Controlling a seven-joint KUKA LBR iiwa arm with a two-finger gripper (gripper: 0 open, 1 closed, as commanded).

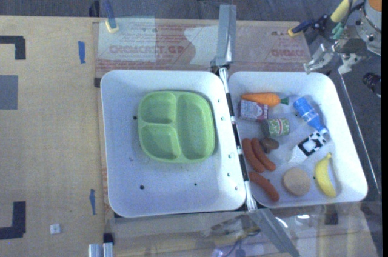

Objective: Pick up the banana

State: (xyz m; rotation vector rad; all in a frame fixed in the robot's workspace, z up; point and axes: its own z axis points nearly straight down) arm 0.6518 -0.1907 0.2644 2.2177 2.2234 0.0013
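Observation:
The yellow banana (325, 176) lies in the near right corner of the right bin (350, 128), its length running toward the camera. My gripper (330, 62) hangs beyond the bin's far right corner, well away from the banana. Its two fingers are spread open with nothing between them.
Beside the banana sit a round bun (296, 181) and a black-and-white carton (313, 143). The bin also holds a blue bottle (306, 110), a green can (277, 126), a pink carton (253, 110), a carrot (260, 99) and red sausages (259, 154). A green divided plate (177, 125) lies in the left bin (115, 146).

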